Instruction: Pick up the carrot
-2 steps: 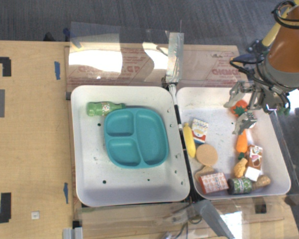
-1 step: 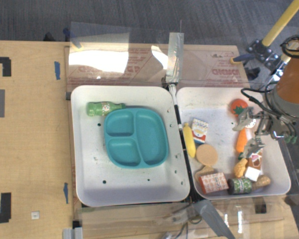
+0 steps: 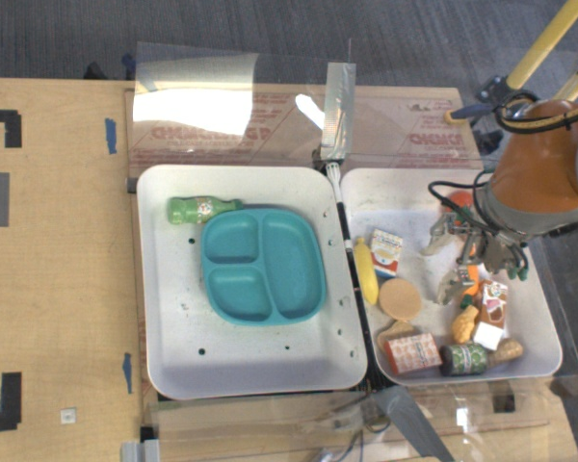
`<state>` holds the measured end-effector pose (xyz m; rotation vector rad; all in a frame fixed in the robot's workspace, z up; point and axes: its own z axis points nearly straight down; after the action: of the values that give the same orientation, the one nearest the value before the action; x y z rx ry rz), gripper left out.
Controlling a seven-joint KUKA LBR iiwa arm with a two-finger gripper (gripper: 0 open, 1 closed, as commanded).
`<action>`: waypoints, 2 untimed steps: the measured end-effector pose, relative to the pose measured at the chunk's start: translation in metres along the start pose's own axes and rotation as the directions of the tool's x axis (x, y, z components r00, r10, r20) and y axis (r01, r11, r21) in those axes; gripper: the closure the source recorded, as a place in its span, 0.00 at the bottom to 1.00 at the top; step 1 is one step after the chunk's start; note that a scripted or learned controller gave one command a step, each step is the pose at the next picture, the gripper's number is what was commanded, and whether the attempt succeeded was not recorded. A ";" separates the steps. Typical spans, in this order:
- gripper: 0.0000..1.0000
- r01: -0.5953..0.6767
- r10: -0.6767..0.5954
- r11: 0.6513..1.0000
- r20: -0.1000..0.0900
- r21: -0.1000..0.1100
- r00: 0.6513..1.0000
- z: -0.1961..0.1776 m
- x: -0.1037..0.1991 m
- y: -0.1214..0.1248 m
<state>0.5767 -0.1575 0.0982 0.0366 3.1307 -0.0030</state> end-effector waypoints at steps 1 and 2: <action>1.00 0.003 -0.003 1.000 0.003 0.000 1.000 -0.009 -0.001 0.002; 1.00 0.108 -0.108 0.994 0.004 -0.001 0.994 -0.091 0.034 0.040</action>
<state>0.5430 -0.1164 0.1890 -0.1333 3.1246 -0.0022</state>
